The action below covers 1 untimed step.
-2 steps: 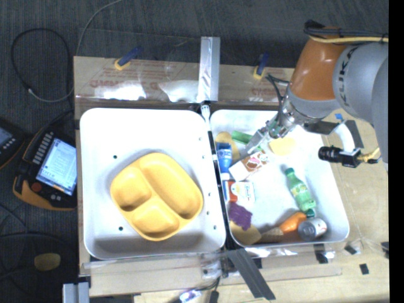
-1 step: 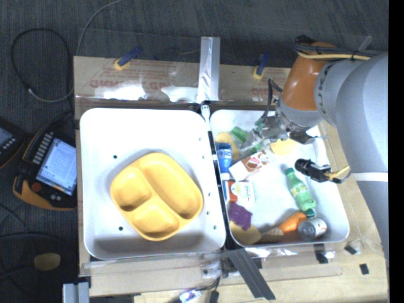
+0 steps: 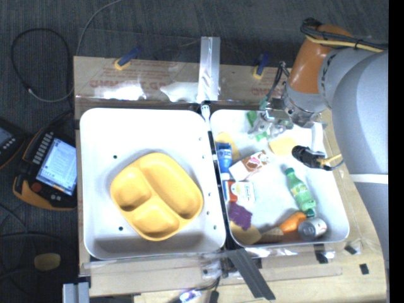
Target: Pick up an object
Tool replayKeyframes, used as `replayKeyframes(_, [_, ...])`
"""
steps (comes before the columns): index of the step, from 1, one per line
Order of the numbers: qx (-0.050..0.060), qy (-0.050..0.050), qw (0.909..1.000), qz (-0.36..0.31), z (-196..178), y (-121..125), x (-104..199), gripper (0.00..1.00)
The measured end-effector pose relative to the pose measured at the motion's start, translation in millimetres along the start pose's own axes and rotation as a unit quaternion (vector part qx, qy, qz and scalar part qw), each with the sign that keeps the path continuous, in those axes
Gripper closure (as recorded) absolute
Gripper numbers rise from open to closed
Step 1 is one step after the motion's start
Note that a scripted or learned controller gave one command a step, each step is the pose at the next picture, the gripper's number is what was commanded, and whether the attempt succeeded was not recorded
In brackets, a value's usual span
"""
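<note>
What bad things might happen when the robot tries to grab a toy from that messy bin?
1. The right bin is crowded, so the gripper may well push things aside rather than catch one.
2. The green bottle lies on its side and looks round, so it might roll out of a grasp.
3. The gripper hovers at the bin's far edge beside a small green thing; coming down there, it might bump the bin wall.

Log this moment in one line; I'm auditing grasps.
end effector: over right bin far corner | grasp: unclear | yellow tray: left bin
</note>
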<state>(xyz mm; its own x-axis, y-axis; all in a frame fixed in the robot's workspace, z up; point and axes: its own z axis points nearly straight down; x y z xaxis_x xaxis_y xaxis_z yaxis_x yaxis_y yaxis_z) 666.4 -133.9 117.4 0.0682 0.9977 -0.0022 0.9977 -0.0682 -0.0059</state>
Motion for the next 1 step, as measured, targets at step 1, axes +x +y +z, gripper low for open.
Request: replayKeyframes(1, [-0.004, -0.001, 0.9934, -0.114, 29.6, 3.5, -10.7, 1.00])
